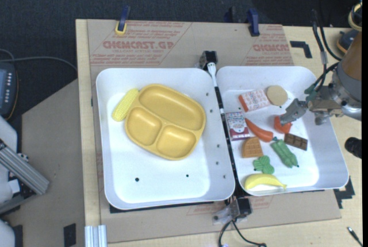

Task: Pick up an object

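My gripper point(306, 116) hangs over the right side of the right bin point(328, 174), open, with nothing between its fingers. One grey finger point(294, 109) slants down-left and ends just above a small red toy point(281, 124). The other finger shows near the bin's right wall. Below the gripper lies a brown chocolate bar point(296, 141). Around it are a round beige cookie point(277, 95), a red-and-white box point(253, 100), a red chili point(259, 130), a green pickle point(284, 153), an orange wedge point(252, 147), a broccoli piece point(264, 164) and a banana point(263, 182).
The left bin point(115, 177) holds a yellow divided tray point(164, 120) and a corn cob point(125, 104) at its left side. A dark packet point(236, 124) lies along the divider between the bins. The grey arm point(352, 88) enters from the right.
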